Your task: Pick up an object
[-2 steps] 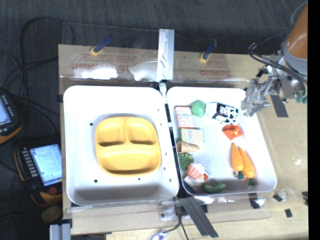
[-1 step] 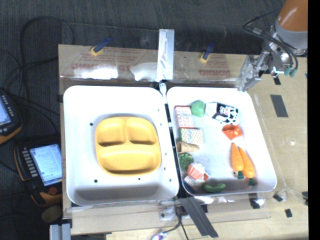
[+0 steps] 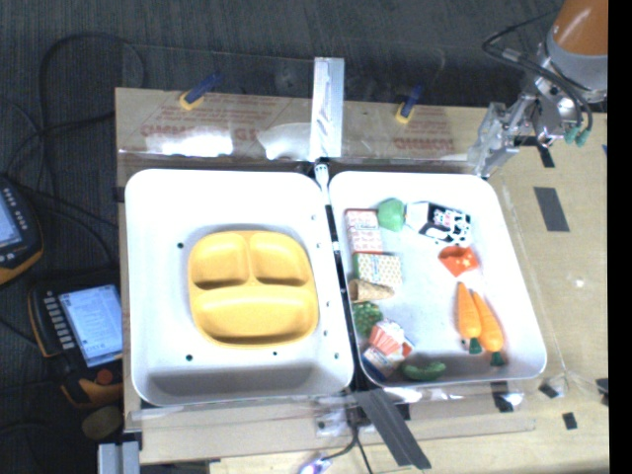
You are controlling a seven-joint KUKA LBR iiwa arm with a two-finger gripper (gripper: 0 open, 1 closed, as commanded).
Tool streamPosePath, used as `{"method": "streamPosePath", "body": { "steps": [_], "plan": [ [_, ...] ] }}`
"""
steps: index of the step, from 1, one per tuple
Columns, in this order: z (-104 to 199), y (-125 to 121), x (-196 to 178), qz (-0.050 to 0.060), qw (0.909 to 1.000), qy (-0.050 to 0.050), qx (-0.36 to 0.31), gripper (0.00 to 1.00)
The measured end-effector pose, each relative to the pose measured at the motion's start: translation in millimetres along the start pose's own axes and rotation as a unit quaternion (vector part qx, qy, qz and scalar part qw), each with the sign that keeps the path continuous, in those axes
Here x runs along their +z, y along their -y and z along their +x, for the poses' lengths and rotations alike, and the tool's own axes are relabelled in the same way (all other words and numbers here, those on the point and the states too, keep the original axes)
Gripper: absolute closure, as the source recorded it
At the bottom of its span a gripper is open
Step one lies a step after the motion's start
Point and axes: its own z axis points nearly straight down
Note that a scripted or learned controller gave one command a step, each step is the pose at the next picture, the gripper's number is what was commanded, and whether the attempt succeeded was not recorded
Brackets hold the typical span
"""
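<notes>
Gripper (image 3: 491,148) hangs outside right bin (image 3: 513,265), above its far right corner; jaw state unreadable, nothing seen gripped. Toy food lies in that bin: 2 carrots (image 3: 478,318), green ball (image 3: 392,213). Yellow tray (image 3: 253,286) in left bin (image 3: 158,265).

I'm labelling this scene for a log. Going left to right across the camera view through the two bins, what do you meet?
Yellow divided tray → patterned box → black-and-white cow toy → two carrots
</notes>
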Motion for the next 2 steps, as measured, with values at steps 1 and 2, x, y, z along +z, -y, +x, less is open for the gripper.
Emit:
{"method": "streamPosePath", "body": {
  "steps": [1, 2],
  "plan": [
    [-1.4, -0.6, -10.6, 0.001, 1.0, 0.003, 0.0, 1.0],
    [50.8, 26.0, 9.3, 0.001, 0.9985, -0.004, -0.054, 1.0]
  ]
}}
